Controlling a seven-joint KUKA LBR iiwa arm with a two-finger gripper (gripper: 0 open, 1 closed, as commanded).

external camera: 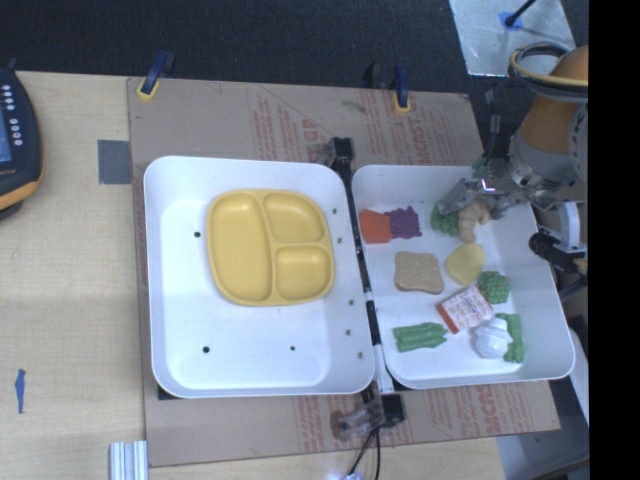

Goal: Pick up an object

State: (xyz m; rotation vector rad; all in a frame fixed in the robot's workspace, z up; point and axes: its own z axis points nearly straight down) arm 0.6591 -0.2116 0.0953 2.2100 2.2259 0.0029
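Pale yellow toy (468, 224) sits directly under the fingers (476, 196).

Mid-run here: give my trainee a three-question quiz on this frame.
1. True or false: the yellow divided plate lies in the right bin.
2. Which sits nearest the tool? A) toast slice B) green pea pod C) orange block
3. Fill in: the purple piece touches the ____ block.

Key: 1 false, it lies in the left bin; 2 A; 3 orange.

camera view | fixed overhead | slanted down | both bins (160, 268) framed
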